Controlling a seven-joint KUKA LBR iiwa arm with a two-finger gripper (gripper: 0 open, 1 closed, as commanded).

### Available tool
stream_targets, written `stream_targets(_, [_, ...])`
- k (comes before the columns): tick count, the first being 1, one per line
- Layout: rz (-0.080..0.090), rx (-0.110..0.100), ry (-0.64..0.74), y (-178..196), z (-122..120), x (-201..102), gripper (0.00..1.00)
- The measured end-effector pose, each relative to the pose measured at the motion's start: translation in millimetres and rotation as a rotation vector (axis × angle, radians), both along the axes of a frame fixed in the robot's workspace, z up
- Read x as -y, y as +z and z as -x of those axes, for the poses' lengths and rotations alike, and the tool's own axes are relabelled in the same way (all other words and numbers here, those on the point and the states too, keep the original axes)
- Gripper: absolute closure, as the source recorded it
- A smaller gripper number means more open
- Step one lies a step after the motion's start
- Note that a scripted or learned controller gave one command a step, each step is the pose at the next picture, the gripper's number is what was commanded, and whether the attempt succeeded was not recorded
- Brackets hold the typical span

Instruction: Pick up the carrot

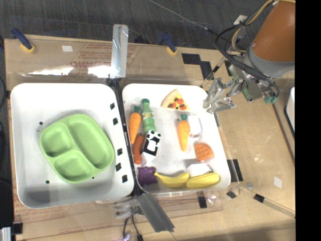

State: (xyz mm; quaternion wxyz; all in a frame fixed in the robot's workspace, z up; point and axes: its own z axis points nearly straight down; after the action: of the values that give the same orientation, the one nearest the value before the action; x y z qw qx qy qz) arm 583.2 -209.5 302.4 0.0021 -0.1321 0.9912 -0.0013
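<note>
One carrot [183,132] we see lies down-left of the gripper [216,100], long axis pointing roughly toward it; whether its grasp is set wide or closed, we cannot tell.

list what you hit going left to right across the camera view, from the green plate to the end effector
green divided plate → orange carrot by the bin's left wall → green bottle → carrot with the green top → waffle → end effector

Arm [273,31] reaching in from right, hand [216,100] pointing left, nothing held
</note>
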Motion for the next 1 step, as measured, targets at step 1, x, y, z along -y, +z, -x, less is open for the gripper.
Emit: stream_targets(1, [-0.001, -0.004, 0.186, 15.1, 16.4, -21.0, 1.0])
